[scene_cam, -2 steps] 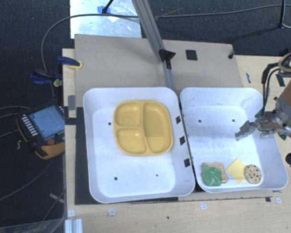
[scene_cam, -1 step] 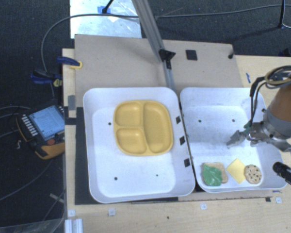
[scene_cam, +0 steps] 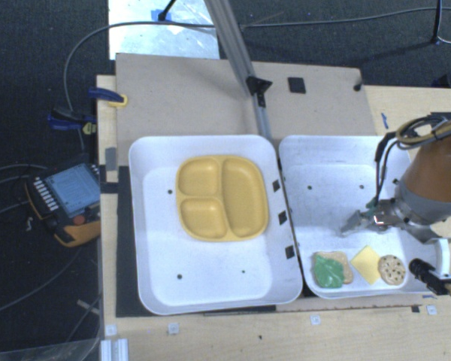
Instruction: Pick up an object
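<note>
My gripper (scene_cam: 376, 224) hangs over the right bin (scene_cam: 323, 164), near its front right part, open with nothing between its fingers. Just in front of it, along the bin's near wall, lie three small things. These are a green piece on a slice of toast (scene_cam: 331, 269), a yellow cheese slice (scene_cam: 366, 263) and a round speckled cookie (scene_cam: 391, 269). The gripper is above and slightly behind the cheese slice and touches none of them.
A yellow divided plate (scene_cam: 222, 197) sits in the back half of the left bin (scene_cam: 203, 277). A grey pole (scene_cam: 237, 47) slants down to the back edge between the bins. Cables and a handheld pendant (scene_cam: 64, 201) lie off the bench at left.
</note>
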Action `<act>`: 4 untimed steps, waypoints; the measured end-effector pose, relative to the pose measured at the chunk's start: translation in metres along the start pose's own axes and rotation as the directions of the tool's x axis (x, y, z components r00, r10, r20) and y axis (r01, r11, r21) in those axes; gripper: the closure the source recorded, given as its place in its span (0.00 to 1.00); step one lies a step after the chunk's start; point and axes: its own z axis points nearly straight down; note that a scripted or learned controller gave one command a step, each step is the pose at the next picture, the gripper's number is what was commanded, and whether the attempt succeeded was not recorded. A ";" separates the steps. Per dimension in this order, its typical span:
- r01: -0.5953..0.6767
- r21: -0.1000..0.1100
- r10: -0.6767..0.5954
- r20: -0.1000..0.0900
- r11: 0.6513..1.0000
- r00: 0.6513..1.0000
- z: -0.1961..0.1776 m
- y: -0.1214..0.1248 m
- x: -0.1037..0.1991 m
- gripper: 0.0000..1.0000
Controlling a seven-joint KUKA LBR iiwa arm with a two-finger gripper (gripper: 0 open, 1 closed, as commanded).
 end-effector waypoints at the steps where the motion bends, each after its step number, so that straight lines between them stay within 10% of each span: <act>1: -0.001 -0.009 0.001 0.006 1.000 1.000 -0.015 0.002 -0.002 1.00; 4: 0.004 -0.001 -0.004 0.001 1.000 1.000 -0.191 0.001 -0.009 1.00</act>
